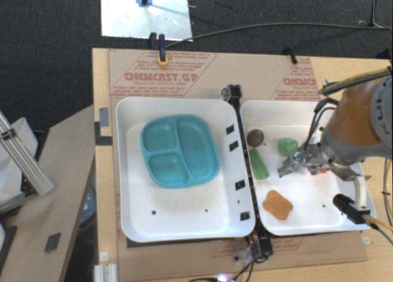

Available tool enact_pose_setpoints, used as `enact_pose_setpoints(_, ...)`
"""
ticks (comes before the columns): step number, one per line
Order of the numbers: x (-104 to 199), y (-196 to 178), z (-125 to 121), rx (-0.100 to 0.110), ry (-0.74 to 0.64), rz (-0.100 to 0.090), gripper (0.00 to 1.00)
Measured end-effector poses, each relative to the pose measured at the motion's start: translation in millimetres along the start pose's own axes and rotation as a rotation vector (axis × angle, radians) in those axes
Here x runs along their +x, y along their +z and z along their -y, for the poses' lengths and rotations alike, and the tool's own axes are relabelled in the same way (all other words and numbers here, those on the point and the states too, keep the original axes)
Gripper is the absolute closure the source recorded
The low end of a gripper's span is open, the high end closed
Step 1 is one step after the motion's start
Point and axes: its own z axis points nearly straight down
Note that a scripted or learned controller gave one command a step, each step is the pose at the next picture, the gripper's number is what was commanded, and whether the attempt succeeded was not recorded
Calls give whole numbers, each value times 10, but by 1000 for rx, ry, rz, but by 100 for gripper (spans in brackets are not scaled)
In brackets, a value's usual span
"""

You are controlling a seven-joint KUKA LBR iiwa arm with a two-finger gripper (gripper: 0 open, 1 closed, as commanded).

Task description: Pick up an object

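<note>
green rounded object (287, 147) | beside end effector (287, 168), grip state unclear | right bin (307, 225) smooth white

Tool (287, 167) is sitting low in right bin (319, 222), between green block (258, 165), green lump (287, 146) and orange piece (277, 204). Teal tray (180, 150) is lying in left bin (132, 213).

The grey arm with the orange band (362, 124) ran off the right edge. The small metal two-finger gripper (290, 165) was too blurred to read.
</note>
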Motion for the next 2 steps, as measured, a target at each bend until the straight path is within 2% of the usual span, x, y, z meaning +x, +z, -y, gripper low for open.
enact_pose_setpoints(1, 4, 299, -5, 0, 0, 0, 0)
enact_pose_setpoints(2, 1, 179, -15, -4, 0, 1, 100)
